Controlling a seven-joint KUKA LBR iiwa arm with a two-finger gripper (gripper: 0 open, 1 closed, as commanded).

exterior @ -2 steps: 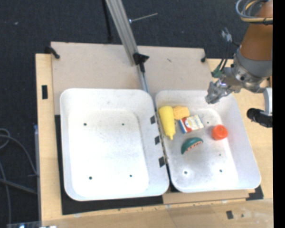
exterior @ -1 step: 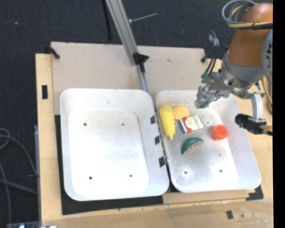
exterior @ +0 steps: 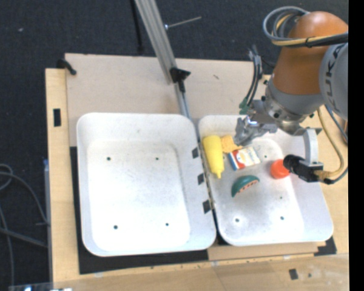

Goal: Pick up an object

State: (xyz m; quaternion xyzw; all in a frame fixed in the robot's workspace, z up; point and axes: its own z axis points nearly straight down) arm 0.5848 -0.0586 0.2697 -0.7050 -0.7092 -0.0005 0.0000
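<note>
camera view puts us above the bench [exterior: 118, 90], looking down on two white bins side by side. in the right bin [exterior: 303, 223] we see a yellow mustard bottle [exterior: 213, 153] lying along the bin's nine o'clock wall, a small red-and-white carton [exterior: 244, 158] just beside it toward three o'clock, a green wedge-shaped piece [exterior: 245, 185] at about six o'clock from the carton, and an orange-red round piece [exterior: 279, 168] at three o'clock from the carton. the left bin [exterior: 139, 180] sits at nine o'clock of the right one. the gripper [exterior: 247, 131] hangs over the right bin's upper part, at twelve o'clock from the carton; we cannot tell how it is set.
</note>
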